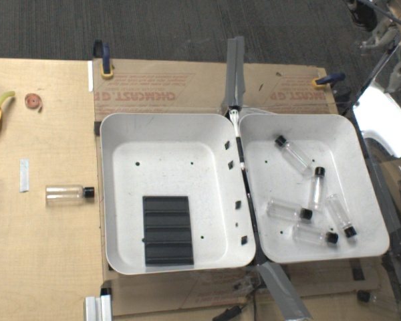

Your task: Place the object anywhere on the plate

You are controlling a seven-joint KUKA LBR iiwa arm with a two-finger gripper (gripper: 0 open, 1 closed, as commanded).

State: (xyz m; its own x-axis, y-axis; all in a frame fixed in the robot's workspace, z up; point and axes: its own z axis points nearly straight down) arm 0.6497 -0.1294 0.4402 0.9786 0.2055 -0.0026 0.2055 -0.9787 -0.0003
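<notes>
- Five clear vials with black caps lie in the right bin: one toward 11 o'clock; one upright-looking at centre; one at 8 o'clock; one at 6 o'clock; one at 5 o'clock, just beside it
- A dark ribbed plate rests flat in the left bin, toward 6 o'clock; well apart from the vials
- A sixth vial lies on the wooden bench at 9 o'clock of the left bin
</notes>
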